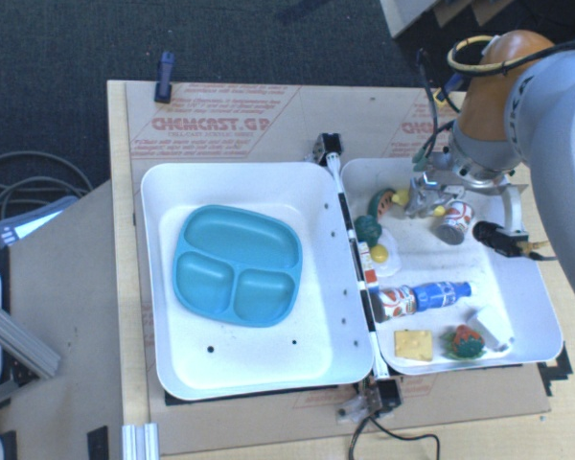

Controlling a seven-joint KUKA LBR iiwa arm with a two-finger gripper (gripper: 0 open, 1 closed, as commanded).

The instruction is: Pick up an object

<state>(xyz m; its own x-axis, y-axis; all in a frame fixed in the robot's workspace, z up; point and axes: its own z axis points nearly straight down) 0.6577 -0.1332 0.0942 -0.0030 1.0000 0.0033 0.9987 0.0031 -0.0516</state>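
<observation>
Arm [554, 103] reaches in from the right, tool [429, 202] low over the right bin's [532, 300] far end (grip state cannot be told). Table [220, 123] sheet reads "CHEMCAST".

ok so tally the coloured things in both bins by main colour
blue: 2, plate, bottle
yellow: 2, small ball, block
dark green: 1, ball
mixed: 3, green-yellow piece, red-white can, red-green piece
total: 8
</observation>
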